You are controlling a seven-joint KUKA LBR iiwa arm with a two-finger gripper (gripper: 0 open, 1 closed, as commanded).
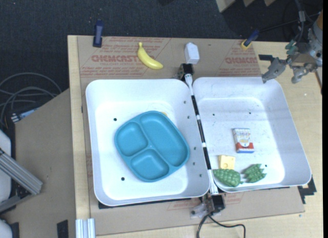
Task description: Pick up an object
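My gripper (282,73) hangs at the far right corner of the right bin (287,110), over its rim, open with nothing between its fingers. Near that bin's front lie a small red, white and blue box (242,139), a yellow block (227,161), a bumpy green lump (227,177) and a leafy green piece (254,173). All of them lie well in front of the gripper. A blue divided plate (151,145) fills the middle of the left bin (97,129).
A yellow banana (148,58) lies on the bench behind the left bin. A white clamp (191,52) sits at the far end of the seam between the bins. Blue clips (97,32) (249,40) stand at the bench's back edge.
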